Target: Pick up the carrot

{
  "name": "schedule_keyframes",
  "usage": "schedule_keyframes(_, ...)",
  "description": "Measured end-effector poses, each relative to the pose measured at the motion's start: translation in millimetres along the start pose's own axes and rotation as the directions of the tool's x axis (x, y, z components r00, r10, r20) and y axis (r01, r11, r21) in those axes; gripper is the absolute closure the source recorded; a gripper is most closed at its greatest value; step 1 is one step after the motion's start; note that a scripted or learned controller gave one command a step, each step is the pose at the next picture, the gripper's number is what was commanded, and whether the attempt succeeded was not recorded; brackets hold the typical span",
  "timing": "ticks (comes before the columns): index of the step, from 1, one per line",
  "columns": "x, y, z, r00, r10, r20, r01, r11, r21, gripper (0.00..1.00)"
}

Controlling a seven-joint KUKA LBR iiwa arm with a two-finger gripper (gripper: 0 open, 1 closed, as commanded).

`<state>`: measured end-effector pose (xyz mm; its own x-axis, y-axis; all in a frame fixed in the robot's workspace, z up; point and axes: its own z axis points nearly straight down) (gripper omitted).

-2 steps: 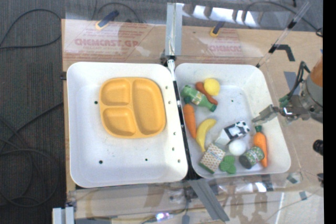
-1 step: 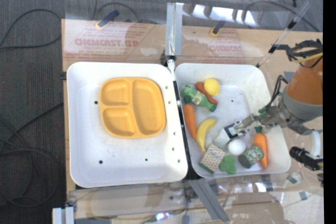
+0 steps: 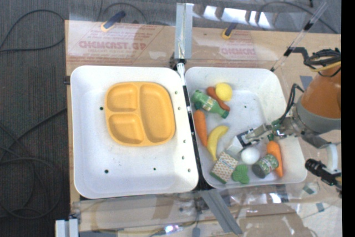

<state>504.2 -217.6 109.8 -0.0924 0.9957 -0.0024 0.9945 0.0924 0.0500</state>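
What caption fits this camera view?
Gripper low in the right bin among toy food, near a carrot.

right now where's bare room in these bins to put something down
Left bin: wide bare floor all around the yellow divided plate, mostly below it. Right bin: a bare patch between the lemon and the gripper. Its lower part is crowded: banana, egg, broccoli, can and carrot.
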Motion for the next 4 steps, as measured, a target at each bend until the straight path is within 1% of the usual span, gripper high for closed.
schedule_keyframes(1,-1,6,-14,1.000,-0.001,0.006,0.001,1.000,-0.014,1.00)
schedule_keyframes(2,-11,62,-1,0.992,-0.125,0.017,0.125,0.992,0.004,1.00)
schedule_keyframes(3,-10,64,2,0.992,-0.126,0.019,0.127,0.992,0.000,0.00)
schedule_keyframes(4,-10,58,2,0.991,-0.133,0.019,0.133,0.991,-0.010,0.00)
